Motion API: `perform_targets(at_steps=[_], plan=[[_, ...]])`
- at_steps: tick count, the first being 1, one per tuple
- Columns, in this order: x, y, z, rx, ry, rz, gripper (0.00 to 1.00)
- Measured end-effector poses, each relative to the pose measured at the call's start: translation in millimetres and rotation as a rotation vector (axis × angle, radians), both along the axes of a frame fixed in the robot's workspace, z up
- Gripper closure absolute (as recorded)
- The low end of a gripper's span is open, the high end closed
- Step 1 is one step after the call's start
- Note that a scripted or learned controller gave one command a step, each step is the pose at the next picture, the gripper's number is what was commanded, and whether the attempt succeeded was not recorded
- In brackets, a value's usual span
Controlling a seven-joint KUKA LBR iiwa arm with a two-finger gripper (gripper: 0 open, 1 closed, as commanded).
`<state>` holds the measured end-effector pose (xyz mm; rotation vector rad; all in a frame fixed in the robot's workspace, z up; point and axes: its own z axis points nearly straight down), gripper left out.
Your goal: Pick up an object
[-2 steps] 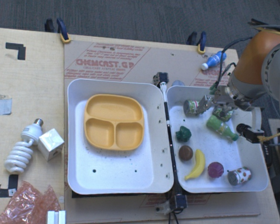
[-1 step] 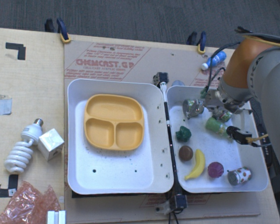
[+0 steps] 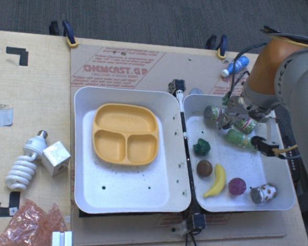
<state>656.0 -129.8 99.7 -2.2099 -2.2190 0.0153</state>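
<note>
Two white bins [image 3: 83, 157] side by side, yellow tray [image 3: 126, 132] in the left. Gripper [image 3: 233, 120] low at upper right bin, among green bottles [image 3: 237, 137]; grip state unclear. Banana [image 3: 216, 182], broccoli [image 3: 202, 147] lower down.

tray [image 3: 126, 132]: matt plastic | bins [image 3: 122, 196]: smooth white plastic | banana [image 3: 216, 182]: glossy

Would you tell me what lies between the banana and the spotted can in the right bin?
In the camera view, a purple ball lies between the banana and the spotted can.
</note>
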Motion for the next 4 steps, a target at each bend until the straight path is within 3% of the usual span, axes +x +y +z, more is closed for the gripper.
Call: perform_targets(at_steps=[1, 2, 3, 4], plan=[[-49.0, 6.7, 123.7, -0.001, -0.015, -0.005, 1.00], [-49.0, 6.7, 123.7, -0.001, -0.015, -0.005, 0.00], [-12.8, 13.6, 21.8, -0.001, -0.014, -0.002, 0.00], [3.3, 14.9, -4.8, 0.001, -0.011, 0.000, 0.00]])
